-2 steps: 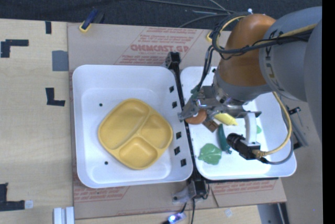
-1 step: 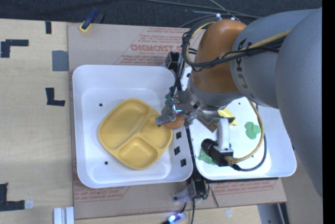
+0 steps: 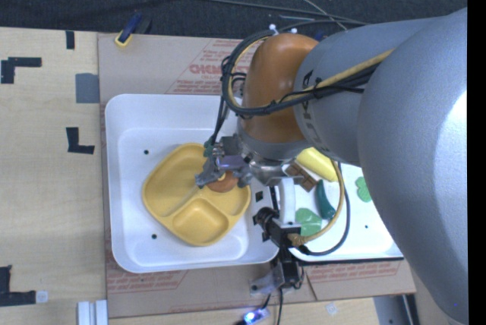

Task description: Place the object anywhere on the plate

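A yellow divided plate (image 3: 182,190) lies in the left white bin (image 3: 125,164). My gripper (image 3: 219,170) hangs over the plate's right edge, reaching in from the right under the orange wrist band. A small orange-brown object (image 3: 222,183) sits right below the fingertips, on or just above the plate's right compartment. The fingers look closed around it, but the wrist hides much of them.
The right bin (image 3: 372,236) holds a yellow banana-like piece (image 3: 317,162), a brown item (image 3: 305,182), a teal piece (image 3: 326,200) and green pieces (image 3: 309,221). The arm covers most of that bin. Cables hang over the front rim between the bins.
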